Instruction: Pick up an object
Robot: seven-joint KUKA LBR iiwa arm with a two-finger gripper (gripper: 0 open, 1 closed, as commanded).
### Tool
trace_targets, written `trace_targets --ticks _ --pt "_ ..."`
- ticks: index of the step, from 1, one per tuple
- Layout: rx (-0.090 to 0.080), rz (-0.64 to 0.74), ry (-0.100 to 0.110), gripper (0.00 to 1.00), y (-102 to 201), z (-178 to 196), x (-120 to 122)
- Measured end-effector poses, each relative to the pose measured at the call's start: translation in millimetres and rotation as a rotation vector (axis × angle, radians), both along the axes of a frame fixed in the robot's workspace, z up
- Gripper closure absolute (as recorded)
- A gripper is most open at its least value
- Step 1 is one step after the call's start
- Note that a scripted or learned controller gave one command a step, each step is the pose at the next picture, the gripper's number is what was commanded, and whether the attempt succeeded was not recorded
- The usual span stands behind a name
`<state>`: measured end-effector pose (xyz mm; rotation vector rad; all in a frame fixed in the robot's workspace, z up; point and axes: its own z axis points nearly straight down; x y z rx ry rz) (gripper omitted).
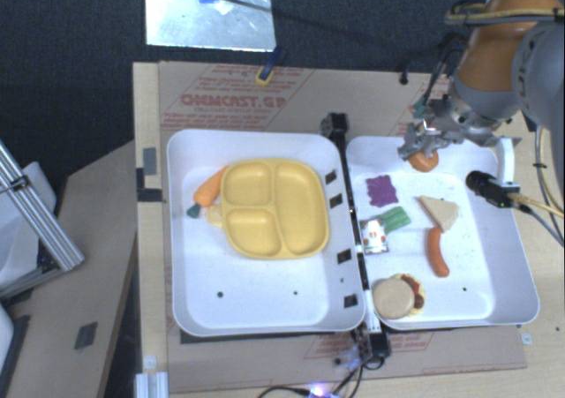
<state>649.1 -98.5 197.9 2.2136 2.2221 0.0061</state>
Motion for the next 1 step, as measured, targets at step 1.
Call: trace_targets --ticks 1 --pt "0.001 0.001 0.001 1.00 0.1 28.8 1.3"
